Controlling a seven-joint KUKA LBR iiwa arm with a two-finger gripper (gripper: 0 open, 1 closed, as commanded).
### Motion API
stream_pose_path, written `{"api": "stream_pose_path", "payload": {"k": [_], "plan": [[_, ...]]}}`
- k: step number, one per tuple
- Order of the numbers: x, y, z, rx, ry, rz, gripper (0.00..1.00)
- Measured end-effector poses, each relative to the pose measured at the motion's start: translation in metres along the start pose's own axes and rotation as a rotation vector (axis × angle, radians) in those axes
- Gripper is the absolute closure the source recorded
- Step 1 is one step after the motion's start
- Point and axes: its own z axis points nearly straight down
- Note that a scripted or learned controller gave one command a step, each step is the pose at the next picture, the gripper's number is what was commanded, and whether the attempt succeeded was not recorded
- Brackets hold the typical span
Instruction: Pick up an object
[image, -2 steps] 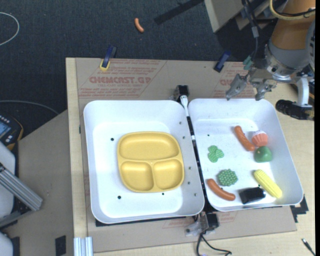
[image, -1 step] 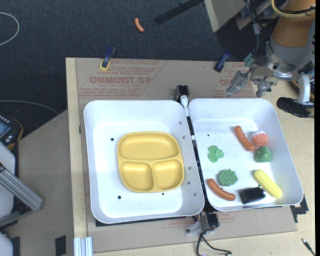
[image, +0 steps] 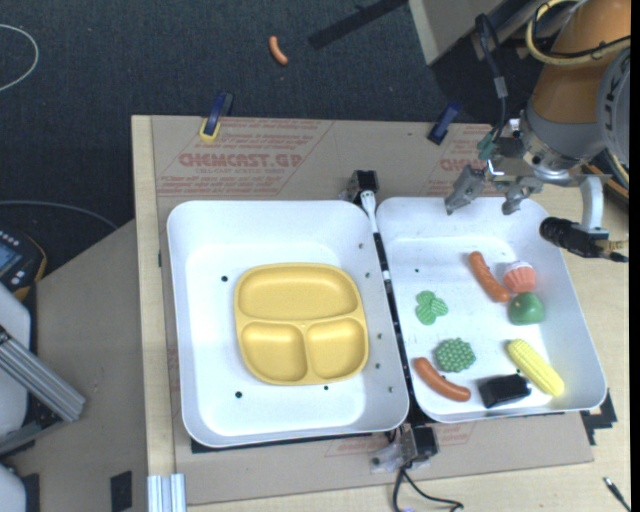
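Two grey fingers of the gripper stood spread apart with nothing between them, hanging over the far rim of the right bin, near its back left corner. Above them the arm rose toward the upper right corner, its orange band showing just above the wrist.

Nearest the gripper, well inside the right bin, an orange sausage lay at a slant, and just beside it to the right sat a small pink and orange cupcake-like toy. A green round toy touched or nearly touched the underside of that piece. Further toward the front, a yellow corn cob lay along the right side, with a black block just beside its lower end. A dark green broccoli head sat near the middle of the bin, a second sausage just in front of it, and a lighter green leafy piece lay apart on the left side.

Across the divide, the left bin held a yellow compartment plate with three sections, lying flat at its centre.

Both bins rested on a brown cardboard sheet held by a blue clamp at its far edge. A small orange piece lay on the dark floor beyond the bench.
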Motion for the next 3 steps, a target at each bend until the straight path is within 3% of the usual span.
{"api": "stream_pose_path", "payload": {"k": [2,3], "plan": [[0.006,0.004,0.126,0.001,0.001,-0.003,0.0],[0.007,0.005,0.124,-0.003,0.0,-0.002,0.0]]}}
